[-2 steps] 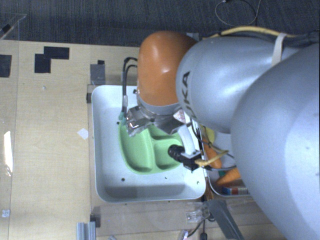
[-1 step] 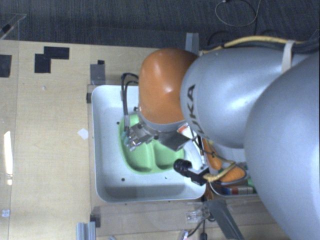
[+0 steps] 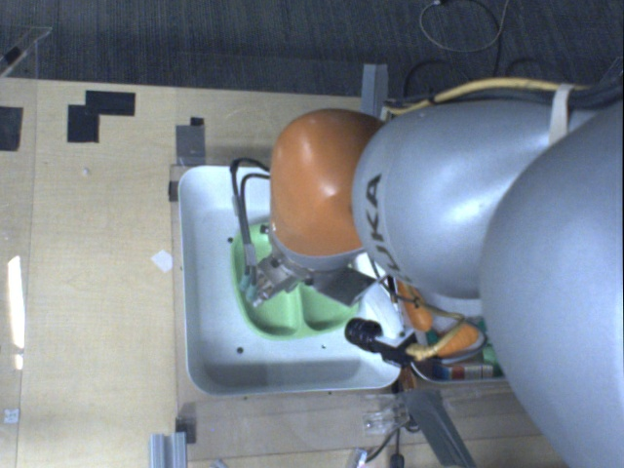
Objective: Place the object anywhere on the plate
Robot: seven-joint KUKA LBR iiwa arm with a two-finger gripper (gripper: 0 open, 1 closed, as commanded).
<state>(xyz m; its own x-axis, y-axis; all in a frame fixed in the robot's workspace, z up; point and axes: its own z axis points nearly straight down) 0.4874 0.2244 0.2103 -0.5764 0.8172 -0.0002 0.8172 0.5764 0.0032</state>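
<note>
A light green plate (image 3: pixel 283 315) lies in the left white bin (image 3: pixel 205 281), mostly covered by the arm. My gripper (image 3: pixel 261 286) hangs low over the plate's left part, below the orange wrist band (image 3: pixel 317 188). Its fingertips are hidden from this angle, and I see no object between them. Orange and yellow items (image 3: pixel 458 337) lie in the right bin, half hidden under the arm.
The big grey arm (image 3: pixel 487 232) covers the right bin and the right half of the left bin. A black cable (image 3: pixel 239 203) loops beside the wrist. A black knob (image 3: pixel 363 332) juts out near the bins' divider. Bare bin floor shows to the left and front of the plate.
</note>
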